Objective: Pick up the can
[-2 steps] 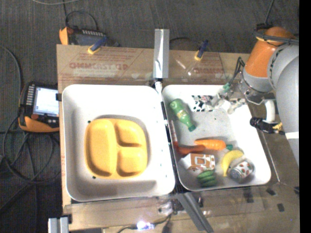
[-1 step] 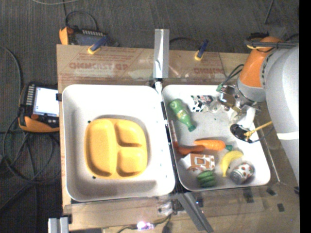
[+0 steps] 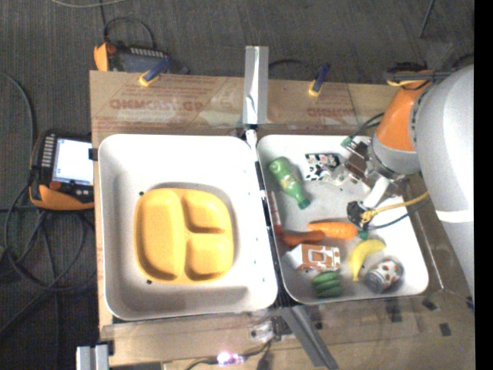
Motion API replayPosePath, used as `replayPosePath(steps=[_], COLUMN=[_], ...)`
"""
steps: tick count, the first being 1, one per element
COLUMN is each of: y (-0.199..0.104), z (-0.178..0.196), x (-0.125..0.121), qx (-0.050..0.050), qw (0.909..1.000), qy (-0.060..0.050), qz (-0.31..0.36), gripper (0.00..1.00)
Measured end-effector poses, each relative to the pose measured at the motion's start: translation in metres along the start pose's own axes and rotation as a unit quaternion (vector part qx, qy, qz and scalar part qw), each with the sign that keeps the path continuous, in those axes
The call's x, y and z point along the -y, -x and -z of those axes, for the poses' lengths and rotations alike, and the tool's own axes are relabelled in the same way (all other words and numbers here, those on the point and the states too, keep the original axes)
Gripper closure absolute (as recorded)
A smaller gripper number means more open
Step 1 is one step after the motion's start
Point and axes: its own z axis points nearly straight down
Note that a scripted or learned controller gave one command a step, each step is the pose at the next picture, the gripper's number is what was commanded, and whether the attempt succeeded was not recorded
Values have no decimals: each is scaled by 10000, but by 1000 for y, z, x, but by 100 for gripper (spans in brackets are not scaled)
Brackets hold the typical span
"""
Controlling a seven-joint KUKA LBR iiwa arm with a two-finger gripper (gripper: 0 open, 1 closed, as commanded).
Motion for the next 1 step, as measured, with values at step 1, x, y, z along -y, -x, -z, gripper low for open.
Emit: replayPosePath(steps=[1], y=[67], z=[3], x=[46], qx=[-75], qw=[9992], qy=[29], qz=[-401], gripper=[0])
